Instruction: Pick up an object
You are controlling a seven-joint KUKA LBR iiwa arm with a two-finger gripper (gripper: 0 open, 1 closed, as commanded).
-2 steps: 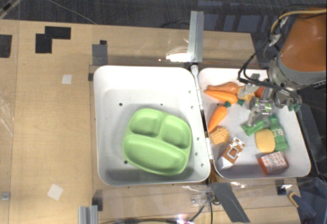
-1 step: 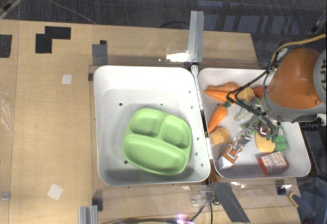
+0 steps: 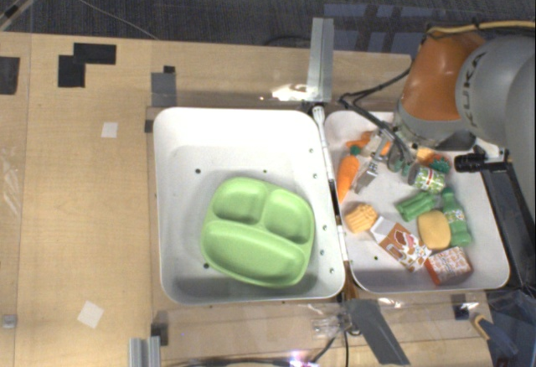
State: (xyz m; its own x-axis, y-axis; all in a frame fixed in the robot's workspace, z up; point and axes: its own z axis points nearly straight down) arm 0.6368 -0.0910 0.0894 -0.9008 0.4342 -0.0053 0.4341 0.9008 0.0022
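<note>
The right bin [image 3: 494, 269] holds several toy foods. An orange carrot [image 3: 348, 173] lies at its left side, with a yellow waffle-like piece [image 3: 360, 219] below it. A small can with a green label [image 3: 430, 179], a green piece [image 3: 416, 206], a yellow piece [image 3: 434, 230], a brown packet [image 3: 402, 245] and a red box [image 3: 450, 265] lie further right. My gripper [image 3: 371, 170] hangs low over the bin's upper left part, just right of the carrot and slanted down-left. Nothing is visibly held in it.
The left bin [image 3: 180, 147] holds a green divided plate [image 3: 258, 231]. A metal post [image 3: 321, 59] stands at the back between the bins. The grey and orange arm [image 3: 444, 85] covers the right bin's upper right corner.
</note>
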